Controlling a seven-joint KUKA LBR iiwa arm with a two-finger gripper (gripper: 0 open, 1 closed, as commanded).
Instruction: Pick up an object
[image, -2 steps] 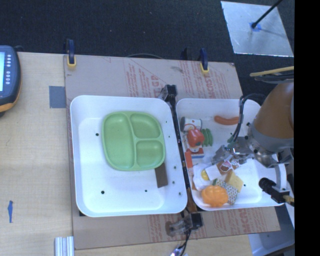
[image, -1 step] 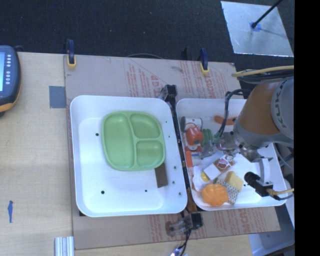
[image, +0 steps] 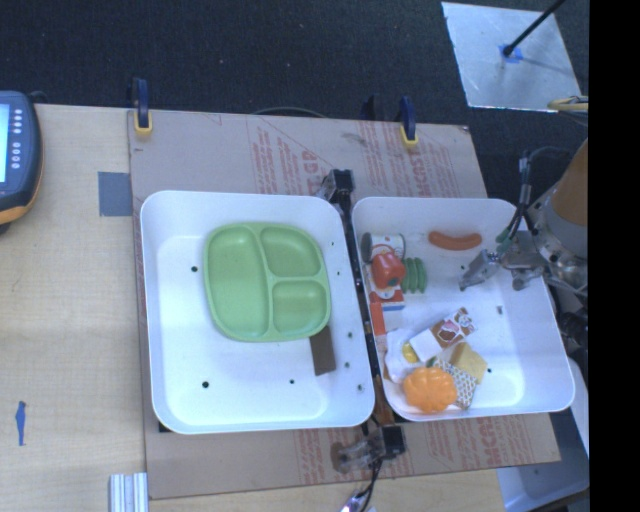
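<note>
My gripper (image: 492, 266) hangs spread and empty over the right bin (image: 540, 400), and the sausage (image: 455, 240) looks light, smooth and slippery, best pinched mid-length.

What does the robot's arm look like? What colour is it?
The arm comes in at the right edge, with an orange part on top and grey metal below. A dark cable loops beside it. Its end effector is grey metal with thin pointy fingers, over the right bin.
</note>
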